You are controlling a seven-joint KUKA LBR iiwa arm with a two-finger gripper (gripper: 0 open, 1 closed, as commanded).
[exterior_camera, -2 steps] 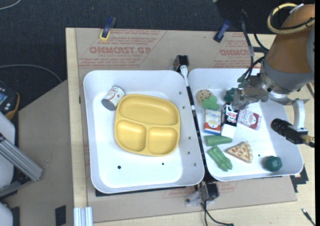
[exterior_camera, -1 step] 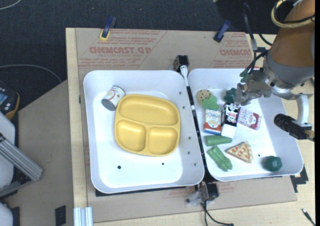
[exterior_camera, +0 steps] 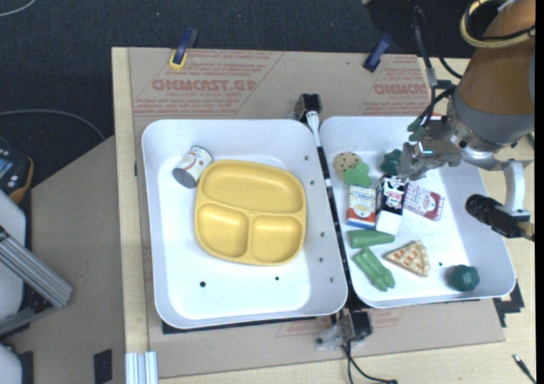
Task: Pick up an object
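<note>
The gripper (exterior_camera: 414, 157) is parked low over the right bin (exterior_camera: 484, 242), mid-right of frame, just above a cluster of toy food (exterior_camera: 384, 225); its grip state can't really be made out here.

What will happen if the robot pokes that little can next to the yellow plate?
The can lies on its side in the left bin, so it would probably roll instead of sliding. It looks small next to the yellow plate, so it is likely light and easy to knock away. Its round, smooth-looking side might slip from a pinch.
</note>
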